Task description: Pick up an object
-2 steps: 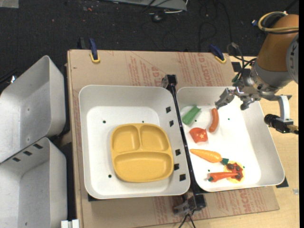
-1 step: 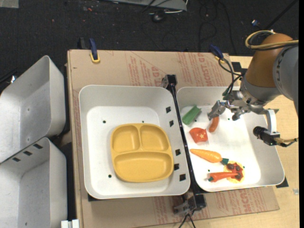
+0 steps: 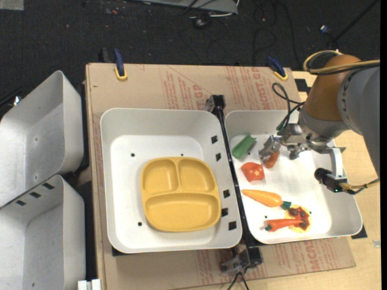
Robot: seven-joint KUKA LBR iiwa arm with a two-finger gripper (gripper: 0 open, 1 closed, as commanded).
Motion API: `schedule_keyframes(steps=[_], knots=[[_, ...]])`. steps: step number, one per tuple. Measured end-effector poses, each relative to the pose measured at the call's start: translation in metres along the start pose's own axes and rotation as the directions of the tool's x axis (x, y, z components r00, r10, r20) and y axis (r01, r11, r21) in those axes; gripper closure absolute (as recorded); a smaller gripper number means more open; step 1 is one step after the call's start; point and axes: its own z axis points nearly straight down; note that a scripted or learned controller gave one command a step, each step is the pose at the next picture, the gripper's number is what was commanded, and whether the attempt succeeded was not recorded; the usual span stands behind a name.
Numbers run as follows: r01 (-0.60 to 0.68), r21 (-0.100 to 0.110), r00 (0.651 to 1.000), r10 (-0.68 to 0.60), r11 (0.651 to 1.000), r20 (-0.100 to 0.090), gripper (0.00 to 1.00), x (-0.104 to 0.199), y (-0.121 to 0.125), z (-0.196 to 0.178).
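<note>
Gripper [image 3: 270,151] on the grey arm [image 3: 357,101] hangs low over the right bin [image 3: 338,222], its metal fingers [image 3: 266,145] closed around a small red-orange piece [image 3: 271,159] that shows between and just below them. The arm, with its orange band [image 3: 323,95] above the wrist, reaches in from the right side of the bench. Just beside the gripper, toward the divider, a green block [image 3: 243,145] lies tilted on the bin floor. A red strawberry-like toy [image 3: 253,171] sits below it, close to the held piece but apart from it. Nearer the front wall, an orange carrot [image 3: 263,197] lies across the floor, and beyond its green tip rests a red-and-yellow cluster of toy food [image 3: 291,220]. The left bin [image 3: 121,138] holds a yellow divided tray [image 3: 180,193] with three compartments, resting flat near the middle. Both bins stand on a cardboard sheet [image 3: 181,83] clipped at the far edge.
</note>
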Motion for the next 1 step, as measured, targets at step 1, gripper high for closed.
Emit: schedule_keyframes(steps=[1], knots=[[0.000, -0.006, 1.000, 0.000, 1.000, 0.001, 1.00, -0.0002, 0.0017, -0.0133]])
